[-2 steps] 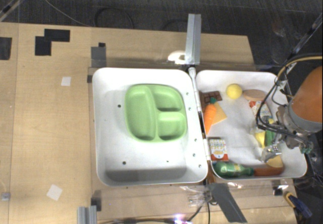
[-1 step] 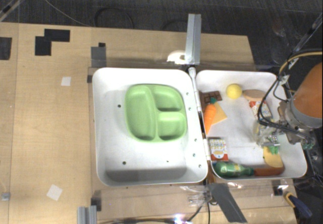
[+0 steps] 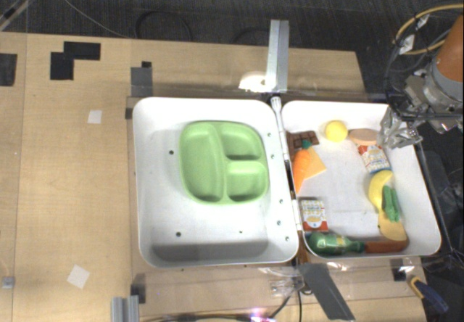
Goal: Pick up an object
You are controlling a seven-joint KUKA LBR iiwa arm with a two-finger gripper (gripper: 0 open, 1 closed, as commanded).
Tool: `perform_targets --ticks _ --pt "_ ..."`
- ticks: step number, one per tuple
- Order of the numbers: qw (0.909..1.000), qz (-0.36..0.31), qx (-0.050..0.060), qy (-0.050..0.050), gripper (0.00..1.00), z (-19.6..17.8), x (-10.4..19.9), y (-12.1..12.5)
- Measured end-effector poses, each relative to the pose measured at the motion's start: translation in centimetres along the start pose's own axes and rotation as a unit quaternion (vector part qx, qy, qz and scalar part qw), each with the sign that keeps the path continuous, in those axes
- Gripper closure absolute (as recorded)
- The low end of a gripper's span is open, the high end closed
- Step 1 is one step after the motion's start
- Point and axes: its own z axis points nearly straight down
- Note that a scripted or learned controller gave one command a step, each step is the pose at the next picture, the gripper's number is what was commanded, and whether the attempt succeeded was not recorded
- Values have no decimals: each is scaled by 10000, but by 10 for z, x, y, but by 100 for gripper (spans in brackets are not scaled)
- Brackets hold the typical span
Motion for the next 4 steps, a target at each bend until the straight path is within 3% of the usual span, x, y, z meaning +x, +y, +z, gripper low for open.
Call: perform_targets --ticks 1,2,3,4 --pt "10000 7 -21 21 0 3 1 1" --pt "9998 220 -4 1 0 115 -1 -1" --pt "10000 92 -11 6 0 118 26 21" --pt "9944 1053 15 -7 0 115 87 63"
